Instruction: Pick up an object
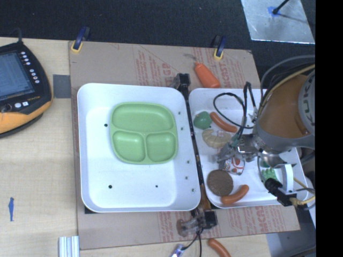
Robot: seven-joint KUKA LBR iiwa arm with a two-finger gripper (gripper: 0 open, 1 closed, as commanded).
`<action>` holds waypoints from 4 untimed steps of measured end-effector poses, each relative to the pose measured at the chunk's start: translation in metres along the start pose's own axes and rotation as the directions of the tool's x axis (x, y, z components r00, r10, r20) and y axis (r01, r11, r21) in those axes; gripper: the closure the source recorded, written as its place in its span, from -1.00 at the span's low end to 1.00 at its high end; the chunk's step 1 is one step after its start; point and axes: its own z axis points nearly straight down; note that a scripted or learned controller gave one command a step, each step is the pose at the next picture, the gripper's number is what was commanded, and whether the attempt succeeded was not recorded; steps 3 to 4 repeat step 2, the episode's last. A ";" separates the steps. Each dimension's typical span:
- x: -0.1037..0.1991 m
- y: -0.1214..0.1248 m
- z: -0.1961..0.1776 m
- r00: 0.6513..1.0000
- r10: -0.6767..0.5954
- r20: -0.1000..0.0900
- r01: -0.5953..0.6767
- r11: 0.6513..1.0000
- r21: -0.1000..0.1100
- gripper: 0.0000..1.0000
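Arm over the right bin, gripper low among the toy food.

Nearest the camera, a sausage (218,246) lies on the cardboard at 6 o'clock, outside the bins. Inside the right bin (206,98), another sausage (235,195) rests at the near edge, with a brown round patty (220,182) just beside it toward 10 o'clock. The gripper (231,157) sits just above the patty, close to a small red-and-white object (237,166); whether it is spread or closed on anything cannot be made out. Farther back lie a pale lumpy piece (215,138), a green piece (202,120) and a third sausage (223,122). The left bin (96,143) holds a green divided plate (143,132). Farthest, at 12 o'clock, an orange carrot (206,75) lies on the cardboard beyond the bin.
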 end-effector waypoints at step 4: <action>0.068 0.031 -0.086 1.000 -0.001 -0.001 0.001 1.000 0.000 1.00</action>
